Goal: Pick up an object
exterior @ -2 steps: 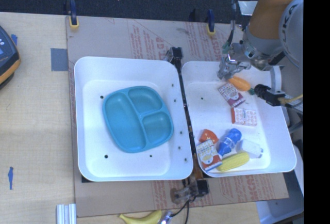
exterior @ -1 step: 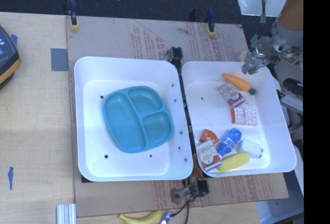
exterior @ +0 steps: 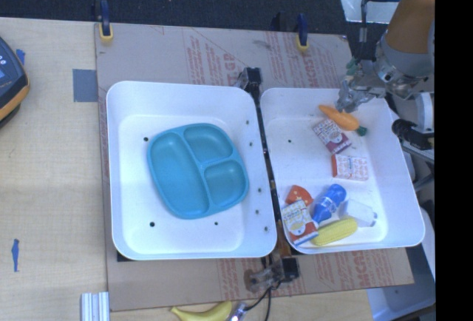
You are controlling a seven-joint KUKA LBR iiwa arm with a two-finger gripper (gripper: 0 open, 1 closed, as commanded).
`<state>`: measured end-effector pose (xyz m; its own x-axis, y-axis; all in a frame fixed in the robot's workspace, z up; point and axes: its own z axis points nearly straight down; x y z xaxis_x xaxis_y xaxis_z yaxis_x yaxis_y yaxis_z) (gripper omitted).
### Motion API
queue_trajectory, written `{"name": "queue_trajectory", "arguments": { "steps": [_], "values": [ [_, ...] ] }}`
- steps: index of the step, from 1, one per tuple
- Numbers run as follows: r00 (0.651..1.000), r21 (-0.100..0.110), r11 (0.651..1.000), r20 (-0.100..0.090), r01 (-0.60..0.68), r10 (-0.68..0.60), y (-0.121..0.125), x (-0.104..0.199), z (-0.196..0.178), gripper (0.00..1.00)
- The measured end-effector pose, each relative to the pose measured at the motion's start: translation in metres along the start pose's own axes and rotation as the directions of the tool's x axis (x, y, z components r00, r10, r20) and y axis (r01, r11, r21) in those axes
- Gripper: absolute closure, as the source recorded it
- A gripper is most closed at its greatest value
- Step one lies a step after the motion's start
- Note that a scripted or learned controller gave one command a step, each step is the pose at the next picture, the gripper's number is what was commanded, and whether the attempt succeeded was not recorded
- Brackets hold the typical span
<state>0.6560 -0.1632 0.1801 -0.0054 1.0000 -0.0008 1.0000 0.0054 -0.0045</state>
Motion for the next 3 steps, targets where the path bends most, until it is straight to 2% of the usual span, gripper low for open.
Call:
{"name": "queue_trajectory", "arguments": {
  "steps": [1, 2, 3],
  "values": [
    [1.000, -0.003, 1.000, 0.000, -0.003, 0.003, 0.000, -0.047, 0.004, 0.00],
    [1.000, 0.000, 1.000, -0.001, 0.000, 0.000, 0.000, -0.008, 0.009, 0.00],
    [1.000, -0.003, 1.000, 0.000, -0.003, 0.003, 0.000, -0.049, 0.004, 0.00]
  ]
}}
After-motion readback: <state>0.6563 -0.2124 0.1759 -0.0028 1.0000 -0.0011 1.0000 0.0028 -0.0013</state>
